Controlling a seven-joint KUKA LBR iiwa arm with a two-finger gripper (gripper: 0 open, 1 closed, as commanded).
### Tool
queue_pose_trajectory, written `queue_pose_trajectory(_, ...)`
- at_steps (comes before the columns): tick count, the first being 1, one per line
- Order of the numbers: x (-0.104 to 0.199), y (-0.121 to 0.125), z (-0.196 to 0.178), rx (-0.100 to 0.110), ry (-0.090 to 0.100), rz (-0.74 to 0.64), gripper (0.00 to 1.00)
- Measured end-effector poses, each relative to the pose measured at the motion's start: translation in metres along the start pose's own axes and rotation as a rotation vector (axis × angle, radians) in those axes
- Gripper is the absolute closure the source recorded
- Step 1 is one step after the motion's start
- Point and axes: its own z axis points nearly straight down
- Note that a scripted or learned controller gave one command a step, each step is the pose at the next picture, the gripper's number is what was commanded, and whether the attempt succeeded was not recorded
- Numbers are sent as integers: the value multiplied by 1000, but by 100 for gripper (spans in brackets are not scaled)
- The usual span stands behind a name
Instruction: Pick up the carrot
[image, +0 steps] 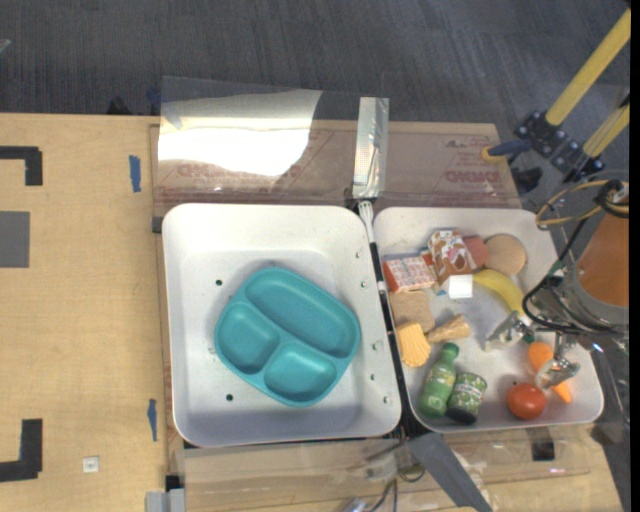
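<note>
The carrot (541, 353) is a small orange piece lying in the right bin (590, 410), near its right wall, just above a red tomato (527, 401). More orange shows lower right at the bin's corner. My gripper (532, 350) hangs low over this spot, coming in from the right under the orange-banded wrist. One silver finger (506, 331) stands left of the carrot and the other sits at its lower right, partly covering it. The fingers are spread apart, open, with the carrot lying on the bin floor between them.
Crowding the right bin are a banana (500, 290), a green bottle (438, 380), a dark can (466, 395), a cheese wedge (414, 345), a red box (408, 272) and other food toys. A teal divided plate (288, 335) lies in the left bin (190, 300).
</note>
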Motion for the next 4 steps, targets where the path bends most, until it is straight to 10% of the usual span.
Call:
queue_pose_trajectory(1, -3, -1, -11, 4, -6, 1, 100)
queue_pose_trajectory(2, -4, 0, -10, 2, -6, 1, 0)
queue_pose_trajectory(3, -6, 0, -19, 3, -11, 1, 100)
queue_pose_trajectory(4, -6, 0, -18, 3, -10, 2, 0)
